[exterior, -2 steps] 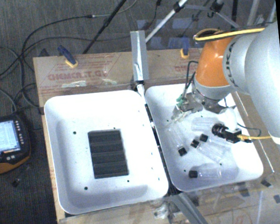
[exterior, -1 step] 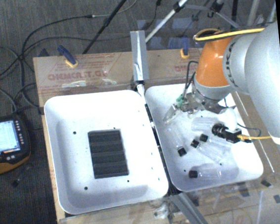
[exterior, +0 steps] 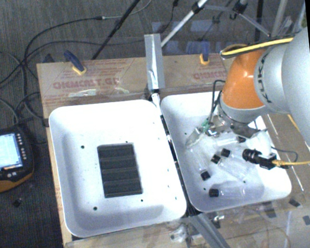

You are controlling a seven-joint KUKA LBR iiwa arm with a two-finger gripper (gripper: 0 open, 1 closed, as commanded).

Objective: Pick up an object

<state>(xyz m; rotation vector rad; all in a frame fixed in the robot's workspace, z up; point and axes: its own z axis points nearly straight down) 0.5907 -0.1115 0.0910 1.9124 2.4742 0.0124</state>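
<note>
My gripper is low over the back of the right bin, under the orange band of the arm. Just left of it lies a clear plastic piece with a green bit beside the gripper. Several small black pieces lie on this bin's floor, among them one just in front of the gripper, one further forward and one near the front wall. Nothing can be seen held. A black ribbed rectangular block lies flat in the middle of the left bin.
More clear plastic items lie among the black pieces in the right bin. A metal post stands behind the seam between the bins. A handheld pendant sits on the floor to the left.
</note>
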